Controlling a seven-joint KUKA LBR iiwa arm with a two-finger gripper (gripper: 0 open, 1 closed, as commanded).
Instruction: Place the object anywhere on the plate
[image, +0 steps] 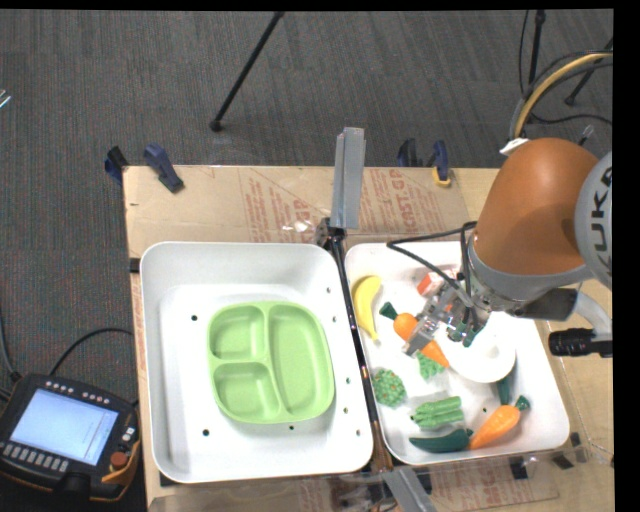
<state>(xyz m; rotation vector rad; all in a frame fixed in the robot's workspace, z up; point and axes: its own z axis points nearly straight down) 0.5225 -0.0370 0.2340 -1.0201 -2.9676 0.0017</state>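
The green divided plate (271, 362) is seen bare, while right of it the gripper (437, 325), fingers' state not discernible, is lowered over a toy carrot (412, 331), nothing yet moved.

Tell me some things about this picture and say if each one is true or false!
1. The green plate sits in the left bin. True.
2. The banana lies on the plate. False: it is in the right bin, near its left wall.
3. The pincer hangs over the right bin. True.
4. The plate has toy food on it. False: its three compartments hold nothing.
5. A carrot lies near the right bin's front edge. True.
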